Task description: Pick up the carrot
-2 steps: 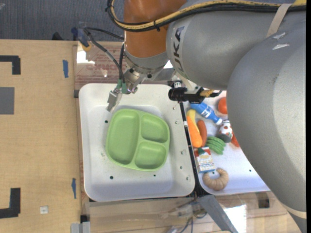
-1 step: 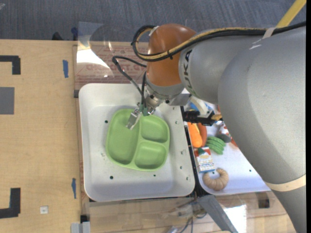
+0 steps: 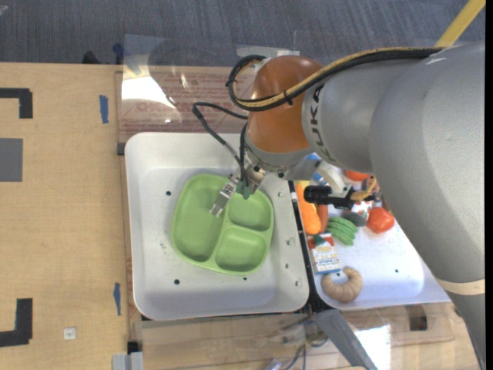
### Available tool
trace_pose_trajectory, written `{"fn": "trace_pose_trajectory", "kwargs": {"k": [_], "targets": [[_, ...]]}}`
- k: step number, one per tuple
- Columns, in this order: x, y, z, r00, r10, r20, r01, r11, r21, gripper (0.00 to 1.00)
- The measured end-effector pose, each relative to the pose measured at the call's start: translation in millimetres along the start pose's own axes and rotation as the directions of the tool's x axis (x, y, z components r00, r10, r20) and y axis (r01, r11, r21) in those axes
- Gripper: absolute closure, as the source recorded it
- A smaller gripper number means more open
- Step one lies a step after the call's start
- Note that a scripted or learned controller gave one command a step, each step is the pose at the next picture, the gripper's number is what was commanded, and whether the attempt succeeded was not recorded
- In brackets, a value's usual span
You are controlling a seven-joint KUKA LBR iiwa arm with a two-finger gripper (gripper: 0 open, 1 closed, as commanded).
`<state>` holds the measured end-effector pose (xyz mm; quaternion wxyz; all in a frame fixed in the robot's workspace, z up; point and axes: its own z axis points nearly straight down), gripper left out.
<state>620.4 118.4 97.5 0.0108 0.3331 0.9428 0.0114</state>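
1. Carrot [image 3: 310, 219]: orange, lying in the right bin [image 3: 400, 272], tight along that bin's left wall.
2. Long axis runs near-far in the view, roughly parallel to the wall. The far end is partly covered by robot parts, so I cannot tell which end is the tip.
3. Just right of the carrot is a green ribbed piece [image 3: 344, 230]. Further right is a red piece [image 3: 380, 220].
4. On the near side of the carrot lies a small printed carton [image 3: 326, 257]. Nearer still is a tan bread roll [image 3: 342, 284], curled.
5. Gripper [image 3: 235, 193]: over the left bin [image 3: 150, 206], well apart from the carrot, with the wall between the bins in between. Its fingers look spread, nothing between them.
6. It sits at the far edge of a green divided plate [image 3: 196, 226], about where the plate's ridges meet. I cannot tell whether it touches the plate.
7. The plate lies flat in the middle of the left bin.
8. Arm [image 3: 385, 114]: comes in from the right, passing above the right bin and hiding its far right part.
9. Tabletop [image 3: 62, 206]: tan board left of the bins, with black tape marks.
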Motion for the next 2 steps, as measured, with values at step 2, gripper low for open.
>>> {"fn": "trace_pose_trajectory", "kwargs": {"k": [2], "targets": [[23.4,-13.5,-257.9,0.856,0.516,0.006,-0.516,0.856,0.017,0.00]]}}
